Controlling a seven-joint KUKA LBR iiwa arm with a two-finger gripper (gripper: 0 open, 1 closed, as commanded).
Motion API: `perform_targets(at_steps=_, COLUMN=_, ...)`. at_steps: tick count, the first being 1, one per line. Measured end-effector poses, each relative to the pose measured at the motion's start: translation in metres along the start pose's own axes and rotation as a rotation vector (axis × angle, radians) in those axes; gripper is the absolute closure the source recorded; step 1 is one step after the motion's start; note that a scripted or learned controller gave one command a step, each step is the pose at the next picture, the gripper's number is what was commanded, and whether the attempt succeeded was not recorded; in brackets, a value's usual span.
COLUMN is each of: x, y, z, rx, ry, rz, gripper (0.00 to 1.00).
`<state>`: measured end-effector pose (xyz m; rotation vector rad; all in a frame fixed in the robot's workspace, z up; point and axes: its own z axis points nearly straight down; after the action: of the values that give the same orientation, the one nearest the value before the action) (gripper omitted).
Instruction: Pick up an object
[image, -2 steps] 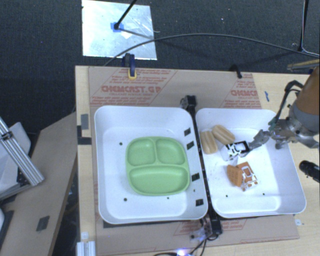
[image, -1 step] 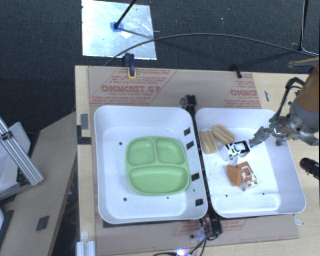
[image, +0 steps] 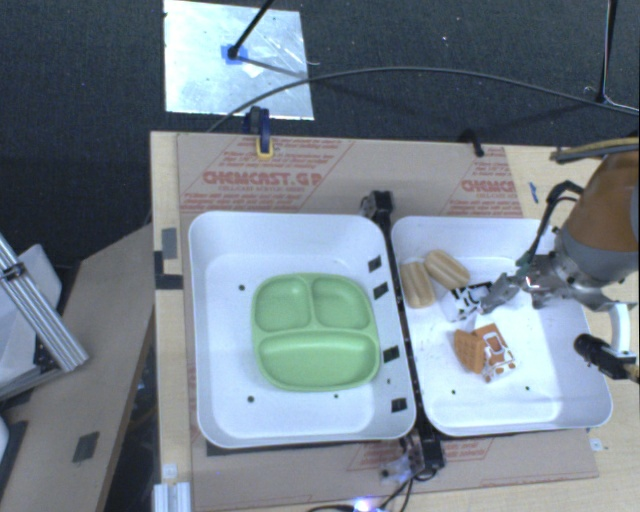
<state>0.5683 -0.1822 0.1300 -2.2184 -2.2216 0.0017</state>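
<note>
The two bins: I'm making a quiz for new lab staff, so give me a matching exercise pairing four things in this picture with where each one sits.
Things:
1. green divided plate
2. two tan bread rolls
3. orange and white snack
4. end effector

Places:
A. upper left part of the right bin
B. over the middle of the right bin, by a small black and white item
C. middle of the left bin
D. centre of the right bin, nearer the front edge than the rolls

Pairs: 1-C, 2-A, 3-D, 4-B
</note>
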Motion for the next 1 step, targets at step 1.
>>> perform_targets(at_steps=1, x=-0.0015, y=0.0064, z=0.0218, rx=-0.021, ry=-0.005, rz=-0.002, gripper=0.0)
